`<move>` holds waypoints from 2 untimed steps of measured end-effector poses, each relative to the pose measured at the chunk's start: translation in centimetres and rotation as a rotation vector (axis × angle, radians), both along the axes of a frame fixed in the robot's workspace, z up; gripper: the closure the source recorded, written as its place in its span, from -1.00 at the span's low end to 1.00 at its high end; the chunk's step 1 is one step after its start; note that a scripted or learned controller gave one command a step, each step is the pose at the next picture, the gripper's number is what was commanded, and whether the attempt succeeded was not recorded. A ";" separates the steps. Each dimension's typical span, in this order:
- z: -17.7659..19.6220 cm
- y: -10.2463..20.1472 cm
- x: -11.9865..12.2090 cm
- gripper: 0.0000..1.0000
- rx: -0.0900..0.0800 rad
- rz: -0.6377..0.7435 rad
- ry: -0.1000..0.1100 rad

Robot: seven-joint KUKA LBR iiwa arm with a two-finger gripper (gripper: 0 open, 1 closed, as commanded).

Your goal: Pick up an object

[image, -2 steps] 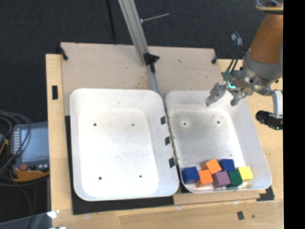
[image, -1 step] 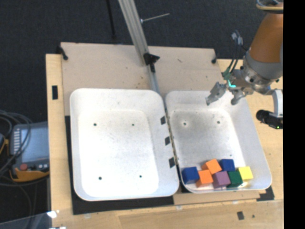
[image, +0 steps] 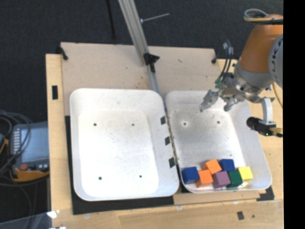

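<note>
You lose most of the grey arm with its orange band (image: 261, 42) past the right side of the view, so only its wrist end is yours to judge. The two-finger metal gripper (image: 218, 103) hangs over the right white bin (image: 190, 142), and its fingers look parted with nothing between them, though they are small and soft in detail. In the cluster of small coloured cubes (image: 218, 172) at the bin's near edge, you cannot tell how many lie underneath or behind the others. The grey handheld screen unit (image: 29, 147) at far left is blurred, its display unreadable.
</note>
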State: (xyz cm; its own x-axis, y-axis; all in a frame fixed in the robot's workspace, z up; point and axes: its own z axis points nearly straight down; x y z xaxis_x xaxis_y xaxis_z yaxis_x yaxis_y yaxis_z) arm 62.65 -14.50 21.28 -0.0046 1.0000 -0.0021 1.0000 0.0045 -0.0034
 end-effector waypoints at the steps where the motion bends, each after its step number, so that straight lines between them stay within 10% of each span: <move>1: -5.0 0.7 -0.6 -1.00 0.001 -0.003 0.001; 2: -10.7 1.3 -0.1 -1.00 0.000 0.001 0.001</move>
